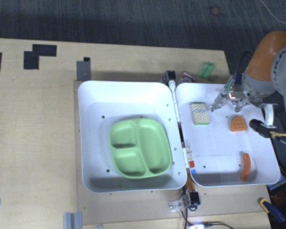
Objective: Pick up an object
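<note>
From the overhead camera, the right bin (214, 168) holds three small items: a pale dotted sponge-like block (199, 113) near its left wall, an orange waffle-like toy (238, 123) further right, and an orange hot-dog toy (246, 166) by the near-right corner. The left bin (93, 142) carries a green divided plate (139, 147). The end effector (230, 100) hangs over the right bin's far side, between the block and the waffle toy and just beyond both, touching neither; whether it is spread or pressed together I cannot tell. The waffle toy looks light, stiff and flat, best pinched across its narrow edges.
</note>
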Available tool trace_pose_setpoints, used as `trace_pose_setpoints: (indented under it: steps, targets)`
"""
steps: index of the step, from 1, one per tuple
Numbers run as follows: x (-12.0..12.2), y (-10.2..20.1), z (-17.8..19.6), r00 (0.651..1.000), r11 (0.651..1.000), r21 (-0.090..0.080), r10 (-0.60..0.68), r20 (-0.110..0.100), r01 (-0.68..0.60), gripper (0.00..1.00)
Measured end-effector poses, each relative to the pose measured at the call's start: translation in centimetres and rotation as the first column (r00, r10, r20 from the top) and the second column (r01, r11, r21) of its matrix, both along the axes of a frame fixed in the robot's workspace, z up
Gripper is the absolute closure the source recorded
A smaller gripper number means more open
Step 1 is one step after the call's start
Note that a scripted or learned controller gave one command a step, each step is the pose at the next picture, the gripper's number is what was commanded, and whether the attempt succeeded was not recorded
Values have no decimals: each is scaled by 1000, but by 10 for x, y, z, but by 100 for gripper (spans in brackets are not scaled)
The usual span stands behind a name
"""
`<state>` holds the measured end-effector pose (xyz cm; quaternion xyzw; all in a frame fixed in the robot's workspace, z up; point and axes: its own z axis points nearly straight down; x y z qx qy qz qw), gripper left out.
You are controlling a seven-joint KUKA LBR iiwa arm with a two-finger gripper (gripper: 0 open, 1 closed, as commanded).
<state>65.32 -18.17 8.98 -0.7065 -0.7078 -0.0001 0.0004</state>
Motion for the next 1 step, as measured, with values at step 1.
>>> trace_pose_setpoints:
  steps: [1]
  targets:
    - [-2,52,-5,1000,1000,1,3,3,-3,0]
